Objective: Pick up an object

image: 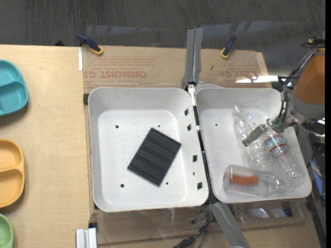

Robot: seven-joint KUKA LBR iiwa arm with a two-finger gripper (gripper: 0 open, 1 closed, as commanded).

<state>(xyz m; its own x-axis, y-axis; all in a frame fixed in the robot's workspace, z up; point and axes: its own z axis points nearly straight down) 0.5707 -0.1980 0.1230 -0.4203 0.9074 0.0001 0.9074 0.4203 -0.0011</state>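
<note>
Pincer (pixel 254 137) hovering low in right bin (pixel 207 138), over clear plastic bottle (pixel 276 151); finger state impossible to tell. Nothing lifting yet, grasp pending. Black pad (pixel 154 156) lying untouched in left bin (pixel 95 138).

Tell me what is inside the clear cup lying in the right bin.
An orange-red oblong piece lies inside the clear cup, seen through its wall. What the piece is cannot be told.
</note>
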